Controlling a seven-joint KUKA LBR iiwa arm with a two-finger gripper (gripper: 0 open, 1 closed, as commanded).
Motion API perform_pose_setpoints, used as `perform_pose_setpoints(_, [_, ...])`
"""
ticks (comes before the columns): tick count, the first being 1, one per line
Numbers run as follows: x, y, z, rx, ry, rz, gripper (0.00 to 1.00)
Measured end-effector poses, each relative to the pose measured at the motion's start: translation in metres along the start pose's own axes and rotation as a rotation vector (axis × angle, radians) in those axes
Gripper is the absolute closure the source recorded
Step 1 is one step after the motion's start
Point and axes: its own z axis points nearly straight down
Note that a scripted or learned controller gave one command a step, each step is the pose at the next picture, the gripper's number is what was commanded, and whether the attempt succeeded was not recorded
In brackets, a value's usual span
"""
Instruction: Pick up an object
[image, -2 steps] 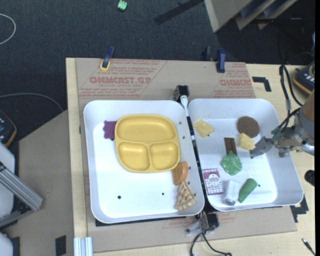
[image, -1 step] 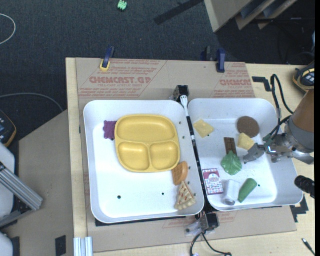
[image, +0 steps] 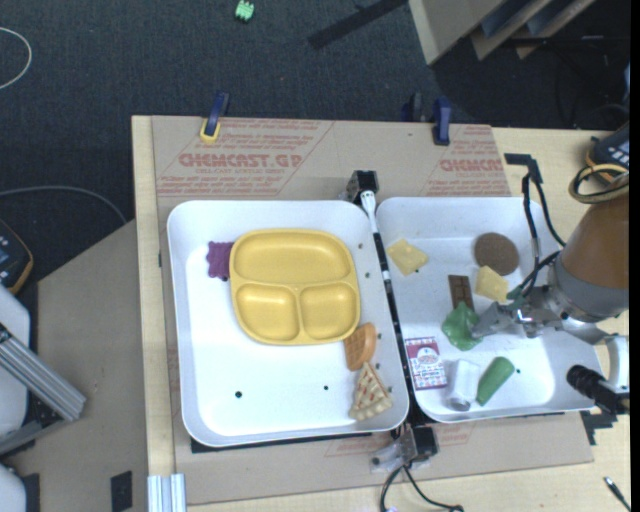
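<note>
The arm enters from the right over the right bin (image: 400, 215), its pincer (image: 482, 325) low beside a green toy (image: 460, 326) near the bin's middle; whether it is apart or clamped I cannot tell. Around it lie a brown round piece (image: 496, 250), a yellow block (image: 491, 283), a pale yellow wedge (image: 406, 256), a dark brown bar (image: 460, 290), a red-and-white card (image: 426, 362), a white cylinder (image: 464, 381) and a green pepper-like piece (image: 495, 379). The left bin (image: 200, 330) holds a yellow divided tray (image: 294, 284), a purple item (image: 219, 259) touching the tray's left edge, an orange piece (image: 361, 346) and a waffle-patterned wedge (image: 370, 392).
</note>
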Motion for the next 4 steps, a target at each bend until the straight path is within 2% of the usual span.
perform_pose_setpoints(1, [0.000,0.001,0.008,-0.008,-0.002,-0.001,0.00])
perform_pose_setpoints(2, [0.000,0.002,-0.003,-0.012,-0.004,0.000,1.00])
perform_pose_setpoints(4, [0.002,0.013,-0.095,-0.014,-0.006,-0.003,1.00])
